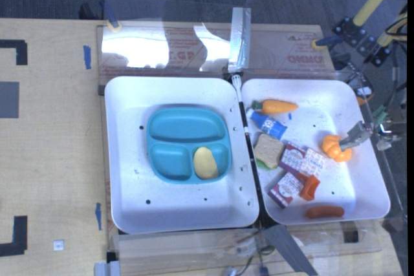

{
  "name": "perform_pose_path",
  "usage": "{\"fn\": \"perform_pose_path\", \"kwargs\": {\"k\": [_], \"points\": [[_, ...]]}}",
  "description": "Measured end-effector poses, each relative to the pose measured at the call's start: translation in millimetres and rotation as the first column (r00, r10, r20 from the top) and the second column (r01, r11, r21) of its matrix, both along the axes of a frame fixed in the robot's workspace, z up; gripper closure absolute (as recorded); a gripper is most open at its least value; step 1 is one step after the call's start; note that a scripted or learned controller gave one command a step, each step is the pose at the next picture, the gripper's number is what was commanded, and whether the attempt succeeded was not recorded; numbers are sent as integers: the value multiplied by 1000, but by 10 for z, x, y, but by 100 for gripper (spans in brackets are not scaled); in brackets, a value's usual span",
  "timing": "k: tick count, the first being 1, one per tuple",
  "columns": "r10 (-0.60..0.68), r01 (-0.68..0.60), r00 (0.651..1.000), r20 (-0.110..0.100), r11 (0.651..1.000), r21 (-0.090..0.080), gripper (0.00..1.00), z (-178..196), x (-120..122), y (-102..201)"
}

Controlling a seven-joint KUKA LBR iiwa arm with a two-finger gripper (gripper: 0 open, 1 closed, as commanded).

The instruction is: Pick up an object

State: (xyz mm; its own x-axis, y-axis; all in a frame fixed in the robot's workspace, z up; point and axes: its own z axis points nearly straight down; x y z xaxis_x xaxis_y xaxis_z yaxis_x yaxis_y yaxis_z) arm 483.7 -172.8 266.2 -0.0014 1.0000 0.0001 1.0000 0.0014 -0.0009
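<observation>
One orange toy (pixel 336 147) — right bin (pixel 304 88), right side, touching the gripper (pixel 355 136); whether the pincer is spread or closed, cannot tell. Likely light, smooth plastic — pinch across its middle.

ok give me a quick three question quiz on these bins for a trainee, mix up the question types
1. True or false: the yellow egg-shaped object lies in a lower compartment of the blue divided tray.
2. Which bin holds the carrot? A) the left bin B) the right bin C) neither, it lies on the bench
3. Fill in: the gripper sits at the right bin's right side, next to a small ____ coloured object.

Key
1. True, the lower right compartment.
2. B, near the top edge, above the blue bottle.
3. Orange.
</observation>
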Motion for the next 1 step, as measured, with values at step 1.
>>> {"fn": "perform_pose_path", "kwargs": {"k": [1], "points": [[-34, 34, 999, 10, 999, -1, 0, -1656, 260, -91]]}}
